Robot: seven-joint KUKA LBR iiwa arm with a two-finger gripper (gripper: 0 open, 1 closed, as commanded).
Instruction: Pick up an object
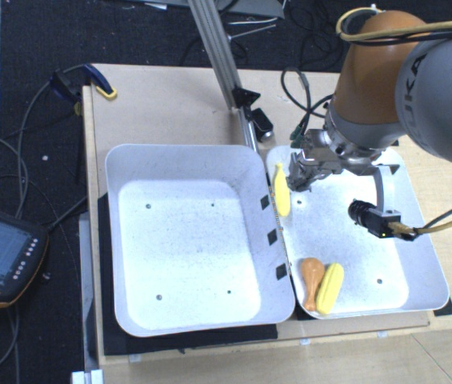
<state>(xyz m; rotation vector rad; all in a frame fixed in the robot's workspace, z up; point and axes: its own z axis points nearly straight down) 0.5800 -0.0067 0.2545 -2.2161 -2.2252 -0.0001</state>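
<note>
The grey arm with its orange band reaches in from the right, and its two-finger gripper (299, 178) hangs low over the far left corner of the right shallow white bin (418, 250). Just left of the gripper, a long yellow banana-shaped plastic piece (281, 194) lies against that bin's left wall, close beside the gripper tip; whether they touch, and whether the gripper is released or clenched, I cannot tell. At the bin's near edge an orange pear-shaped toy (312, 279) lies touching a yellow corn-like toy (330, 286)
</note>
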